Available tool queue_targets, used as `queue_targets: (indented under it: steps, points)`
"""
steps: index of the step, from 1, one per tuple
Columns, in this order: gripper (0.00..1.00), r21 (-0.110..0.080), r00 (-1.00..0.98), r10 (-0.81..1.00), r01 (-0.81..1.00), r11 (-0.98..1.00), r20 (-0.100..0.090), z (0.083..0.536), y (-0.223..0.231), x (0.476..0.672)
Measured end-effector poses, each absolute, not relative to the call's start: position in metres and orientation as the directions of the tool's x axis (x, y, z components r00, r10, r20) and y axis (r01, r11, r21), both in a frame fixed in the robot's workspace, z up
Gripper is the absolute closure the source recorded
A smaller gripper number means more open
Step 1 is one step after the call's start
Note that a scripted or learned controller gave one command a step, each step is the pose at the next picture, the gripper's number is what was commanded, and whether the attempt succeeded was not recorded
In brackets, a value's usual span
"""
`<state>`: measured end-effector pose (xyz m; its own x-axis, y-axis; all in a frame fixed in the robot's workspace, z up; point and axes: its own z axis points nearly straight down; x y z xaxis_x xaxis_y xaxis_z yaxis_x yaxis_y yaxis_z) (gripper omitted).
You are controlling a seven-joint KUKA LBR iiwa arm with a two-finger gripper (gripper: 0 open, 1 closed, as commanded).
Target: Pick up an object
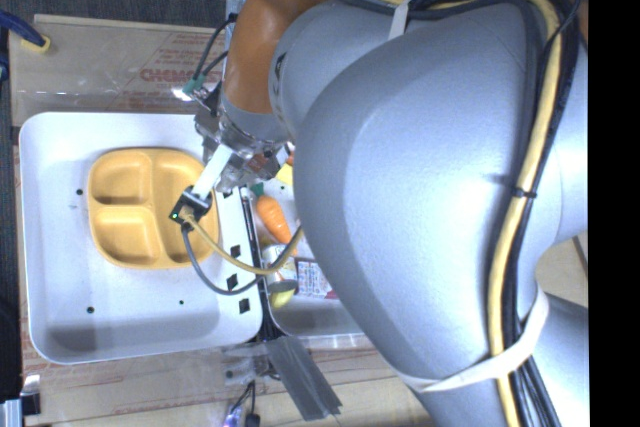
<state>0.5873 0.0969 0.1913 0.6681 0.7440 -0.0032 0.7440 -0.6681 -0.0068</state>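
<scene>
A yellow divided plate lies in the left bin. An orange carrot-shaped toy lies at the left side of the right bin, just past the wall between the bins. My gripper hangs under the orange-banded wrist, over that wall, between the plate's right edge and the carrot toy. A white bracket with a small black box sticks out from the wrist over the plate. The grey arm hides most of the right bin.
A printed packet and a small yellow object lie near the right bin's front left corner. A yellow cable loops from the black box across the dividing wall. Brown board lies behind the bins.
</scene>
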Motion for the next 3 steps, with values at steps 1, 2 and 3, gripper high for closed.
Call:
queue_targets:
  steps: [1, 2, 3]
  points:
    - [1.0, -0.001, 0.782, 0.623, 0.623, -0.782, -0.003, 0.177, 0.215, 0.616]
    - [1.0, 0.0, 0.848, 0.53, 0.53, -0.848, 0.0, 0.268, 0.213, 0.626]
    - [1.0, 0.002, 0.845, 0.534, 0.534, -0.845, 0.0, 0.277, 0.213, 0.626]
